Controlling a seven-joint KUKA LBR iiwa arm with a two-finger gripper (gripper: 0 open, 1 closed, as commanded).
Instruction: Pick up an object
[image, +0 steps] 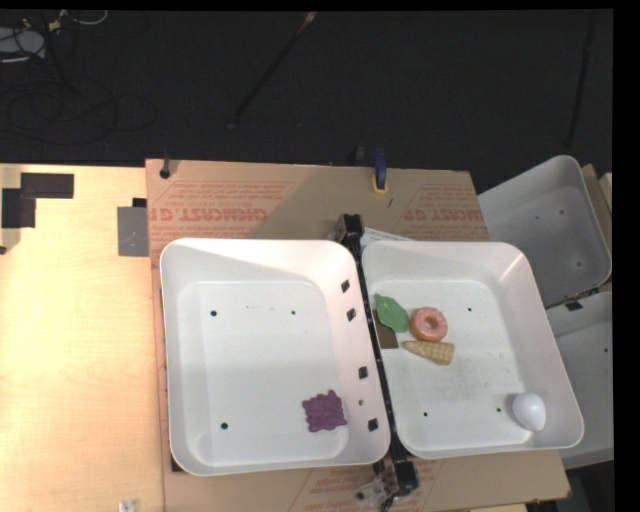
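While nothing was yet picked, I chose the doughnut (429, 323) in the right bin (540, 300); gripper state, I couldn't tell.

The arm's colours, shape, cables and markings could not be told from the camera view.

Two white bins are seen, the left bin (190, 300) and the right bin (500, 270). Relative to the pink doughnut (430, 323), a green leaf-shaped piece (392, 313) is found just left, a yellow cone (430, 351) just below, a white egg (528, 410) lower right, and a purple cluster (325, 411) lower left.
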